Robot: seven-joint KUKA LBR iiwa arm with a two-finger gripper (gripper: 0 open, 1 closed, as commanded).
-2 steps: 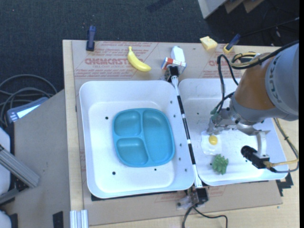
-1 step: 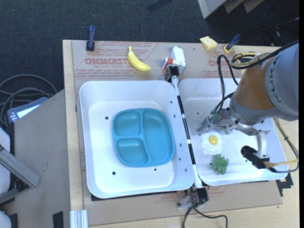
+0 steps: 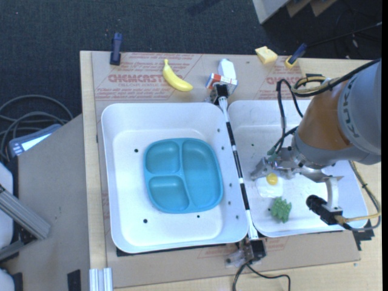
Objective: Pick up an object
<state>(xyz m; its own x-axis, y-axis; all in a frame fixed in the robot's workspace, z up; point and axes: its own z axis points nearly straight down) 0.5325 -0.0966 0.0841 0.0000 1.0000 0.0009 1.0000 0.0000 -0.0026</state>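
A blue divided plate [image 3: 183, 175] sits in the left bin [image 3: 121, 132]. In the right bin [image 3: 254, 117], the end effector [image 3: 271, 167] hovers just above a fried egg toy [image 3: 270, 183], with green broccoli [image 3: 280, 209] nearer; its opening I cannot tell.

the bench [image 3: 139, 80], a brown board with red print, bears 2 white bins [image 3: 121, 138] side by side, a yellow banana [image 3: 174, 77] by its far edge, and a yellow block [image 3: 265, 54] near the far right corner.
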